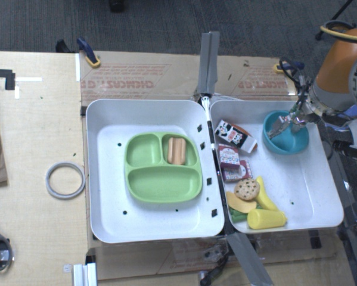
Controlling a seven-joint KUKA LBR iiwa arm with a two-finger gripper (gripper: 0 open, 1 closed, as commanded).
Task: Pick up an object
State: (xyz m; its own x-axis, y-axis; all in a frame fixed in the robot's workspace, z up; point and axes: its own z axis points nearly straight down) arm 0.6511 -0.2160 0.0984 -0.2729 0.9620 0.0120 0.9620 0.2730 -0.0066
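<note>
My gripper point(283, 125) reaches in from the right and hangs over the blue bowl point(285, 140) at the back of the right bin point(312, 189); its tips sit inside the bowl's rim. Left of the bowl lies a black-and-white carton point(234, 134), with a pink packet point(232, 161) in front of it. Nearer the front lie a cookie point(247, 189), a banana point(263, 196) and a yellow cylinder point(266, 218). In the left bin point(104, 177) sits a green divided plate point(160, 167) with a sausage point(176, 150) in its upper right compartment.
A grey metal post point(208, 64) stands behind the divider between the bins. On the bench to the left lies a tape ring point(65, 180). A blue clamp point(89, 52) grips the cardboard's back left edge, another clamp point(290, 68) at the back right.
</note>
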